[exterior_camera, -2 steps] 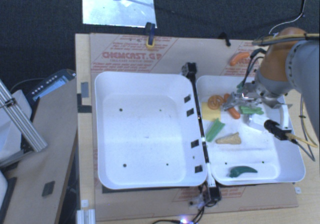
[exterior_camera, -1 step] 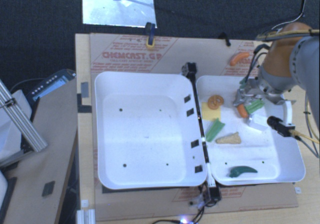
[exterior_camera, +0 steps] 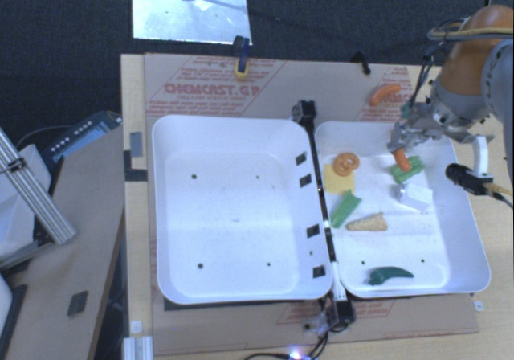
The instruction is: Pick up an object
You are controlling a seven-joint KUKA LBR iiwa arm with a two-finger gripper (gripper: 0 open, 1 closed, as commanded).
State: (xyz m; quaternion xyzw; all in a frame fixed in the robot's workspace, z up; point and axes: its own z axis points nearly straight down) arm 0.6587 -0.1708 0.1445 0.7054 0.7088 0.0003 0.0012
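The right bin point(exterior_camera: 474, 258) holds several small toy foods. An orange carrot piece with a green end point(exterior_camera: 404, 165) lies near its back right, beside a white block point(exterior_camera: 415, 197). My gripper point(exterior_camera: 401, 144) hangs just above the carrot's upper end, close to it or touching it; I cannot tell which. Further left lie an orange pretzel point(exterior_camera: 347, 162), a yellow square point(exterior_camera: 338, 181), a green pea pod point(exterior_camera: 345, 210) and a tan wedge point(exterior_camera: 367, 223). A dark green pepper point(exterior_camera: 389, 274) rests near the front edge.
The left bin point(exterior_camera: 173, 137) stands beside the right one, with black clips along the shared rim point(exterior_camera: 320, 214). An orange sausage point(exterior_camera: 385, 94) lies outside the bins on the board behind the right bin. The arm point(exterior_camera: 474, 69) comes in from the right.
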